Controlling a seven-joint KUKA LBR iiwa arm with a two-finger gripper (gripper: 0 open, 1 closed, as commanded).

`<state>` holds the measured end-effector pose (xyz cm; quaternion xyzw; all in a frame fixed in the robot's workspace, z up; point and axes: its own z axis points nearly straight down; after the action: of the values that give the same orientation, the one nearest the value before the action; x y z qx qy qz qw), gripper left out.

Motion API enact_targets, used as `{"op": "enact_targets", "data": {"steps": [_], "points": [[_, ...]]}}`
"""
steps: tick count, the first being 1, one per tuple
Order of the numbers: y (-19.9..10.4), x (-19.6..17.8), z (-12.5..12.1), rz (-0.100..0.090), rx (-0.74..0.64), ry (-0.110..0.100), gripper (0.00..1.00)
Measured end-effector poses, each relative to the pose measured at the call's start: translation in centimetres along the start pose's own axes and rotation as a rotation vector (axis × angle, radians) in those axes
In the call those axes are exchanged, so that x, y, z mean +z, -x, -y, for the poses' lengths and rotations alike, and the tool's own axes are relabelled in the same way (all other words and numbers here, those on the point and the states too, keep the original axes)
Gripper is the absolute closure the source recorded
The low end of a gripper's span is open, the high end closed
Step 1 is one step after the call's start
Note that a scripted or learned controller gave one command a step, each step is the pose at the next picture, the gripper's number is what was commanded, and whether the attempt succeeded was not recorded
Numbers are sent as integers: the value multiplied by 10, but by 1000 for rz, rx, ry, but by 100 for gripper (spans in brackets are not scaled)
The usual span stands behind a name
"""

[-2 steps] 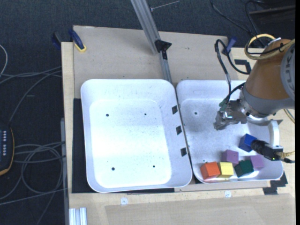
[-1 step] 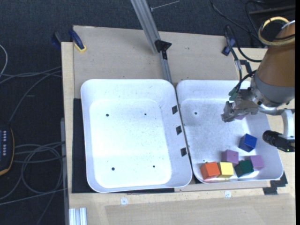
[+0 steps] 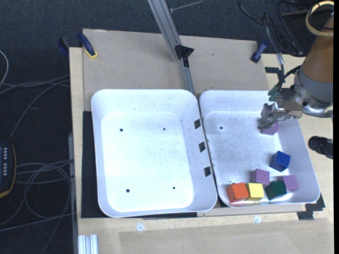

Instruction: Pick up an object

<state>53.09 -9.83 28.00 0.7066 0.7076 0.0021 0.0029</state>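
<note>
Fingers (image 3: 267,121) are over the upper part of the right bin (image 3: 233,97), with a small purple block (image 3: 270,128) showing at and just under the tips. The block appears pinched between them, so the fingers read as closed on it, but only its lower part shows and the hold looks shallow. I cannot tell if the block is lifted or touching the bin floor.

Taking the right bin as landmark:
- Gripper sits toward its far right side, close to the right wall.
- The arm comes in over that wall; its orange band (image 3: 320,57) lies just outside the bin's upper right corner.
- Blue block (image 3: 279,161) lies loose in the lower right part, apart from the gripper.
- Along the near wall a cluster: orange block (image 3: 238,191), yellow block (image 3: 256,190), green block (image 3: 275,189), two more purple blocks (image 3: 260,175), packed touching or nearly so.
- The left bin (image 3: 98,102) adjoins its left wall on the tabletop (image 3: 132,52).

Risks, as judged:
- Slip. If the fingers have only the block's top edge, a lift or swing could shake it out.
- Rotation. An off-centre pinch may let the block twist and drop.
- Wall contact. The gripper is near the right wall, so a sideways move could clip it and jar the hold.
- A dropped block could tumble toward the blue block.
</note>
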Motion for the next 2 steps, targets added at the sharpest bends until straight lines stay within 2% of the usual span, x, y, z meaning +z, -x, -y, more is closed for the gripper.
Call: {"op": "enact_targets", "data": {"steps": [1, 2], "points": [[-41, 1, -26, -2, -4, -3, 100], [-95, 20, -49, -3, -5, -5, 100]]}}
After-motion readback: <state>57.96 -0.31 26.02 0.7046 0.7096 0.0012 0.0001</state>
